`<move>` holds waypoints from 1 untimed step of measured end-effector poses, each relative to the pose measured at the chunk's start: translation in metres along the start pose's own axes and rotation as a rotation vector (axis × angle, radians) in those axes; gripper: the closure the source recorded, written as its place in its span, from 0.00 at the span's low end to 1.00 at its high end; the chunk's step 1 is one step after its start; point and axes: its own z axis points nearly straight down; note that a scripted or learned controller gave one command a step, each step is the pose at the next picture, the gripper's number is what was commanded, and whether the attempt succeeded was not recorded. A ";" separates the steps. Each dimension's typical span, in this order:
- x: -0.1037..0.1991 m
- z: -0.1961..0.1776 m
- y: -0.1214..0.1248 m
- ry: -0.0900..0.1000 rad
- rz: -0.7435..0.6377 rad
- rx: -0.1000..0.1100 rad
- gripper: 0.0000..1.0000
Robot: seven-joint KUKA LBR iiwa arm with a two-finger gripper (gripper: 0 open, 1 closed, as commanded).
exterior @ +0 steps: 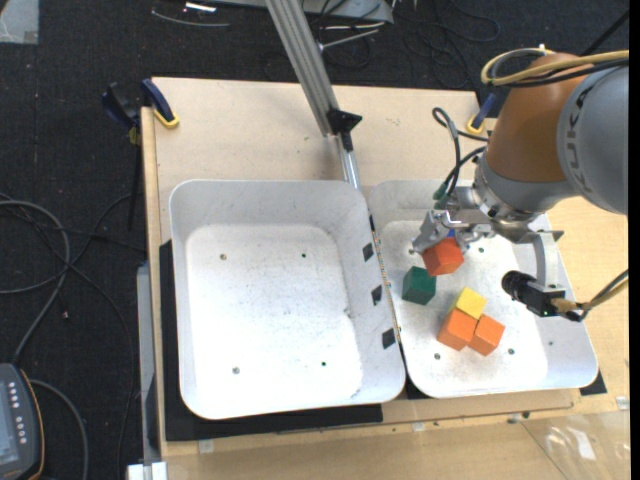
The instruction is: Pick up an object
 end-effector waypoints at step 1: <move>0.073 0.006 -0.012 0.001 -0.001 0.010 1.00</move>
